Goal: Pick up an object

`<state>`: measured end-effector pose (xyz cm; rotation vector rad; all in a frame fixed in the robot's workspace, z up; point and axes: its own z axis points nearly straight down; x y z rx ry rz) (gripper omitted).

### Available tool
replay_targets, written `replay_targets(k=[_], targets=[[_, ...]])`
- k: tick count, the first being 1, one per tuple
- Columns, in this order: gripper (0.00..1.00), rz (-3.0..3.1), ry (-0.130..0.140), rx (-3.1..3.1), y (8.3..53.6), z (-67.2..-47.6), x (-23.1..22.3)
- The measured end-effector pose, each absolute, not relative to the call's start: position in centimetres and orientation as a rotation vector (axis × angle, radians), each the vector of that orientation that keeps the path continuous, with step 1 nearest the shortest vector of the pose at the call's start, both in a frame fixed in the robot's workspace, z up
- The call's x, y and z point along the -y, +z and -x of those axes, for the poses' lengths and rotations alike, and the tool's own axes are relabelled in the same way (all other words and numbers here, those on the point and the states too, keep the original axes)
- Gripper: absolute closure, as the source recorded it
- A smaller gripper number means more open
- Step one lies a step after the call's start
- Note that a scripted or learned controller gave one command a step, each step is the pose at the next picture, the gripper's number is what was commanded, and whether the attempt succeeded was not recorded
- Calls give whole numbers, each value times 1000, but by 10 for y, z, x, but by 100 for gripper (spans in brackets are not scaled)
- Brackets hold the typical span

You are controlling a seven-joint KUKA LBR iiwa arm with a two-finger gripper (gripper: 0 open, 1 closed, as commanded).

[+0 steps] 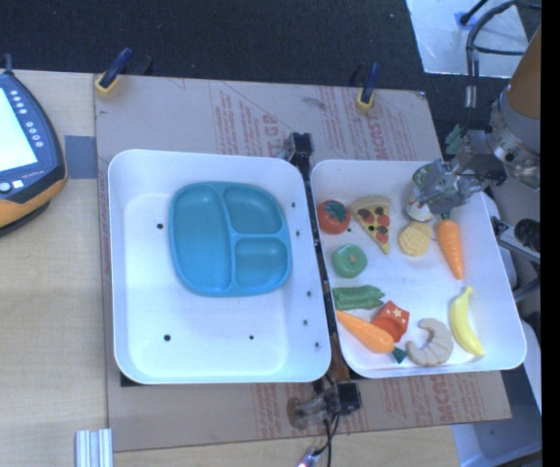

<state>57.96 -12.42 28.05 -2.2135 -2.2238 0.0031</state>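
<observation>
The claw (434,195) hovers at the right bin's (508,300) back edge, its grip impossible to judge, nothing visibly lifted, the carrot (450,246) lying nearby.

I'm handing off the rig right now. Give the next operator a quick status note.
Gripper: low over the back of the right bin, above a white item; jaws' state unclear, nothing seen held.
Things: all toy food sits in the right bin: tomato, pizza slice, two carrots, banana, shrimp. Blue plate lies in the left bin.
Done: approach only.
Left: grasp and lift one object.
</observation>
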Motion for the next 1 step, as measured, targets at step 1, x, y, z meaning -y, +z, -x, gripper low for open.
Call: replay_targets(k=[1], targets=[[100, 2213, 5, 2226, 277, -553, 89]])
